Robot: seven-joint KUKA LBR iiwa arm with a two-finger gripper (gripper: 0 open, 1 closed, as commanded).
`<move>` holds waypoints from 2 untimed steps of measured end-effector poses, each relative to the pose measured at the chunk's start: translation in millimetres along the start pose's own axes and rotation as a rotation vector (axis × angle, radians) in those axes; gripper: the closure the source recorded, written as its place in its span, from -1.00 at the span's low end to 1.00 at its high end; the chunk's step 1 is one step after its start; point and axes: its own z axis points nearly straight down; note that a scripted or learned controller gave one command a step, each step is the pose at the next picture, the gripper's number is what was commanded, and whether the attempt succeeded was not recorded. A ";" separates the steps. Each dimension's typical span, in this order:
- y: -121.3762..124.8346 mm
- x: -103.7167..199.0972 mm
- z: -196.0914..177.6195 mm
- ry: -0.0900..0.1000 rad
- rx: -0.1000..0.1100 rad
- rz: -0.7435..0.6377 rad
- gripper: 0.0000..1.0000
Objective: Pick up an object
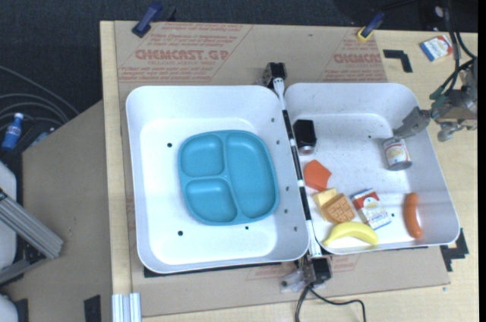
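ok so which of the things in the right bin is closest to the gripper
The small can, at the right bin's upper right. It lies just below the gripper. The hot dog, banana and black block lie farther off.

Arm at the view's right edge

The tool reaches in from the right, angled down and leftward, its grey tip low; the wrist hardware sits just behind it.

Glossy white plastic bins; smooth matt blue plate; metal can.
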 end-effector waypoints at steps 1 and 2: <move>21.9 -6.1 147.2 0.002 0.004 0.001 -1.00; 123.0 -8.8 154.1 0.004 0.001 -0.002 -1.00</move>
